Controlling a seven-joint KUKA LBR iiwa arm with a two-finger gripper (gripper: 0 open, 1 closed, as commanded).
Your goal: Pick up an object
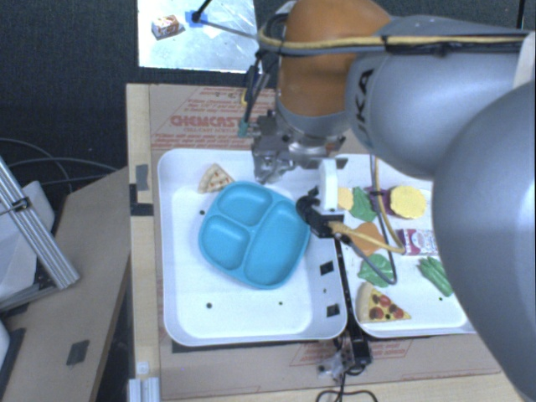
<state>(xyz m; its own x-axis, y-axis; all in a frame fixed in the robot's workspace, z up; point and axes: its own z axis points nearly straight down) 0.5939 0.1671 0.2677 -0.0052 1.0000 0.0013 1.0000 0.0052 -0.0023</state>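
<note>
Blue plastic divided plate, rounded and split into three shallow compartments, lies in the left white bin, tipped slightly with its right edge close to the wall shared with the right white bin. Just beyond its far left corner rests a small toy pizza slice, tan with a criss-cross top. The grey arm with the orange band comes in from the right and hangs over the far edge of the left bin. Its gripper points down just above the plate's far rim; whether it touches the plate, and how its jaws stand, I cannot tell from this angle, and nothing is seen between them. The right bin holds a clutter of play food: a yellow round piece, green leafy pieces, an orange strip, another pizza slice with red dots, and a small printed packet.
</note>
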